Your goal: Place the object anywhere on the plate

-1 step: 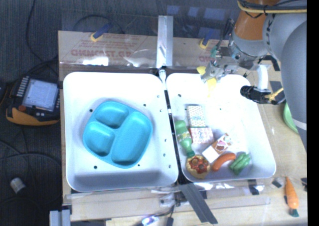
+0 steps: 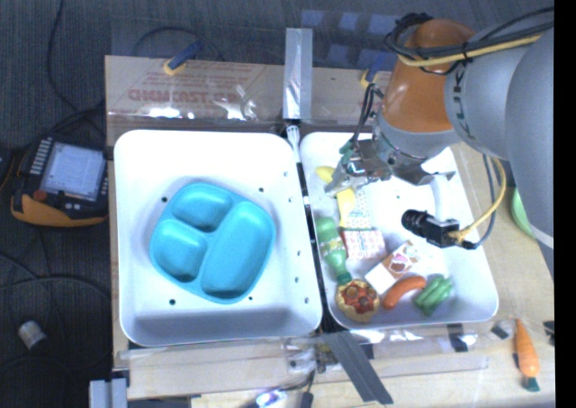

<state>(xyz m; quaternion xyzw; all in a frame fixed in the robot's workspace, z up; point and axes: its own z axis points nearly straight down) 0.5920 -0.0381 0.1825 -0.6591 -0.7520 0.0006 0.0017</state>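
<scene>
A blue plate (image 2: 212,238) with three compartments lies in the left white bin (image 2: 135,307), with nothing on it. The right bin (image 2: 477,303) holds several toy foods: a yellow piece (image 2: 323,173) at the top left, a pale yellow-green carton (image 2: 354,205), a pink and white box (image 2: 362,242), green pieces (image 2: 331,244), a round pizza-like piece (image 2: 357,299), a red sausage (image 2: 402,291) and a green pepper (image 2: 435,294). My gripper (image 2: 349,170) hangs low over the right bin's upper left part, just right of the yellow piece and above the carton. Nothing shows held in it.
The divider between the bins (image 2: 306,217) runs just left of the gripper. A black cylinder on a yellow cable (image 2: 430,227) hangs over the right bin's middle. An orange carrot (image 2: 526,353) lies outside the bins at the lower right. A handheld device (image 2: 65,176) sits left of the bench.
</scene>
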